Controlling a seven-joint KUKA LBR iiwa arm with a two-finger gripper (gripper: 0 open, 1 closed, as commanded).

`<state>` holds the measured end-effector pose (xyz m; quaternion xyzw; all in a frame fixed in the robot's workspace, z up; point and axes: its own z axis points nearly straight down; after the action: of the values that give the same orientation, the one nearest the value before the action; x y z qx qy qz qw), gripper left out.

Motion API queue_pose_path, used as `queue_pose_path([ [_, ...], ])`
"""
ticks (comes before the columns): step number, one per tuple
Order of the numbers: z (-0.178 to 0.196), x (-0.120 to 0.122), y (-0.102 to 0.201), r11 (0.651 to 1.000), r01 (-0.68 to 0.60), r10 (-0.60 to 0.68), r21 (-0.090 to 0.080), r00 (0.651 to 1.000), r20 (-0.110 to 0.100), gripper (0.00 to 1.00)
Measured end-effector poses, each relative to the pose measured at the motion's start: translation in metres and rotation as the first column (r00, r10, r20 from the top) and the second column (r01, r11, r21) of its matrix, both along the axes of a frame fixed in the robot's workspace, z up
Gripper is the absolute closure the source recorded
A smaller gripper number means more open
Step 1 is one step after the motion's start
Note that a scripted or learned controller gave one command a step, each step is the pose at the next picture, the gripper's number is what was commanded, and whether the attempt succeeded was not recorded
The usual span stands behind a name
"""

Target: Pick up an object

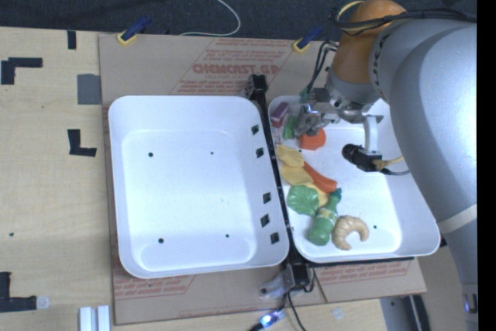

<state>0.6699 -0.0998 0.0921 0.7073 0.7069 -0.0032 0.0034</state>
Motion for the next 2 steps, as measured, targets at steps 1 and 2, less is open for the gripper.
queue_pose_path([
  [1, 0.0, 0.0, 0.0001, 1.0, 0.0, 0.0, 0.0, 1.0, 0.0, 1.0],
  [2, -0.0001, 0.0001, -0.0004, 1.0, -0.001, 0.001, 0.001, 1.0, 0.0, 1.0],
])
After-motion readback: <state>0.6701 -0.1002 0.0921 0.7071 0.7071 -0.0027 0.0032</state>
